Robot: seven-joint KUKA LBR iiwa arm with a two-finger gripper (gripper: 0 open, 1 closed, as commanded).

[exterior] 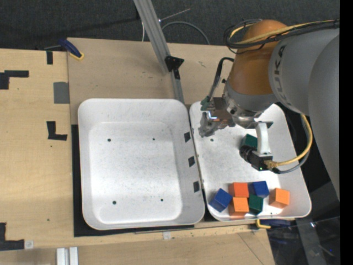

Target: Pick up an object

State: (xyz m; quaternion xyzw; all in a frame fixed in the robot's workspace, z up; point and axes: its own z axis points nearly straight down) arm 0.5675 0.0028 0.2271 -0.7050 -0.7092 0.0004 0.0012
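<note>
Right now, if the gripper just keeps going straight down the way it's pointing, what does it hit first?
Probably the bare floor of the right bin near its upper left corner; the gripper hangs well clear of the blocks, though depth is unclear.

Grey arm (314, 65) enters from right, orange band (253, 59) above wrist. Wrist bent downward. Gripper (207, 127) points down at upper left of right-hand area, nothing visible between fingers.

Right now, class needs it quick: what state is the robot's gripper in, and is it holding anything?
Gripper: over the right bin, away from the blocks; open or closed cannot be told, and nothing is visibly held.
</note>
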